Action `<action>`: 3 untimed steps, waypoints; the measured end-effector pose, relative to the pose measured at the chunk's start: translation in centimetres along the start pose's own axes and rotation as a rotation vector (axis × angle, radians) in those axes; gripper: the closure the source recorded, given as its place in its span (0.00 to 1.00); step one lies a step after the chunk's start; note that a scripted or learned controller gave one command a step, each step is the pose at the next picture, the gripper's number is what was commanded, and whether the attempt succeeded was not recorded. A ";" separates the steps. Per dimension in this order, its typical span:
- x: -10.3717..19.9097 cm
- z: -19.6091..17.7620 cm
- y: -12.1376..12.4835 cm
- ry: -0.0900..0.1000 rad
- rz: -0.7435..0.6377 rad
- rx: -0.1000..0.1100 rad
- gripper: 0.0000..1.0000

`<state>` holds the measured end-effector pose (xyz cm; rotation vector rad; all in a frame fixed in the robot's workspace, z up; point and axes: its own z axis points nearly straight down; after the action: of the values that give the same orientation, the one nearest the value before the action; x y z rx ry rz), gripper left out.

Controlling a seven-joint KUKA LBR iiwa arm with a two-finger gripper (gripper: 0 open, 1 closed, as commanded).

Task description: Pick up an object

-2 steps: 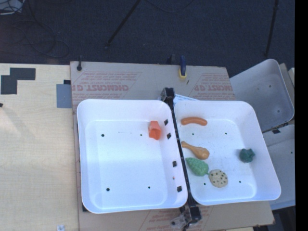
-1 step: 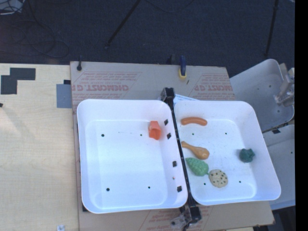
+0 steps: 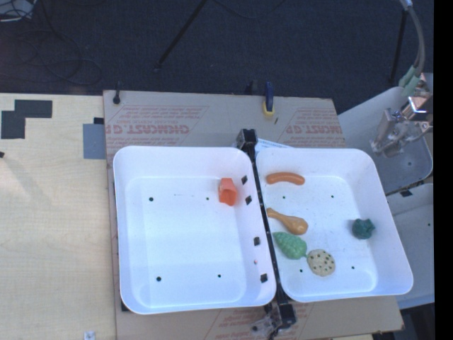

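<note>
Beyond the far right corner of the right bin [image 3: 340, 197], the gripper [image 3: 400, 129] hangs over a grey platform [image 3: 414, 163], outside both bins. It appears blurred and pale, so whether it is open or closed cannot be told, and nothing can be seen held in it.

Candidate objects, ordered by closeness to the gripper:

1. Dark green lump [image 3: 363, 228]: nearest, by the right bin's right wall.
2. Orange sausage [image 3: 284, 179]: at the bin's far end, lying crosswise.
3. Yellow-orange drumstick [image 3: 288, 222]: mid-bin, close to the divider side.
4. Green leafy piece [image 3: 290, 245]: just beside the drumstick's thick end (contact cannot be confirmed).
5. Speckled tan disc [image 3: 320, 262]: just beside the leafy piece, on its near right.
6. Orange block [image 3: 227, 191]: farthest from the gripper, in the left bin [image 3: 127, 261], standing near the wall shared with the right bin.

Both bins rest side by side on a printed cardboard sheet [image 3: 177, 122]. A blue and yellow clamp [image 3: 268, 99] sits on the sheet's far edge.
</note>
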<state>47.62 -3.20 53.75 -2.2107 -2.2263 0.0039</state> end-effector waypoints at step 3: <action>16.3 0.0 0.1 0.000 0.001 -0.003 1.00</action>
<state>47.57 13.08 53.80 -2.2132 -2.2268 0.0015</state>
